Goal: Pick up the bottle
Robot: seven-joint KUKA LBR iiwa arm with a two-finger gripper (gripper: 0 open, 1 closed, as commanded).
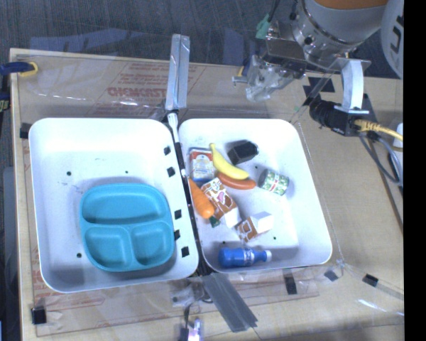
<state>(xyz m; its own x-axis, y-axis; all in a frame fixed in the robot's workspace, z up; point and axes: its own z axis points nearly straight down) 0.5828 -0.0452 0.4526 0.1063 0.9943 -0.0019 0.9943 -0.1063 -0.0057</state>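
I see the blue bottle (244, 256) lying at six o'clock in the right bin (311, 190). My claw (259, 84) hangs beyond the bin's twelve o'clock rim; I cannot tell how open it is.

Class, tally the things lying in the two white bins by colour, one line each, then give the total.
Blue: 2, tray and bottle
Yellow: 1, banana
Orange: 1, carrot
Black: 1, block
Green: 1, can
Total: 6, leaving out the mixed-colour packets.
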